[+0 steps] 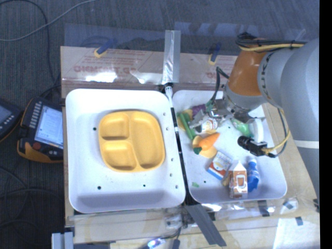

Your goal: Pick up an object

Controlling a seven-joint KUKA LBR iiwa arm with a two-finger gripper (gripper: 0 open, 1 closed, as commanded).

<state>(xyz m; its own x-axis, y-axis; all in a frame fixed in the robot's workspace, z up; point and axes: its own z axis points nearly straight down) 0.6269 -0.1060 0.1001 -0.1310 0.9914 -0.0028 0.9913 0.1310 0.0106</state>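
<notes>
My gripper [217, 113] hangs low over the far middle of the right bin [275, 188], below the orange wrist band. Directly under and beside it lies a clutter of small items: a purple piece [198, 109], a silvery-white item with a red spot [206, 124] and a long green thing [184, 123]. An orange and yellow toy [206, 142] lies just in front of them. Whether the gripper touches any of these is hidden by the wrist.
Nearer the front of the right bin lie a white packet [219, 165], a brown-and-white carton [238, 180] and a blue bottle [252, 173]. A green item [241, 123] sits by the arm. The left bin [83, 191] holds a yellow divided plate [130, 140].
</notes>
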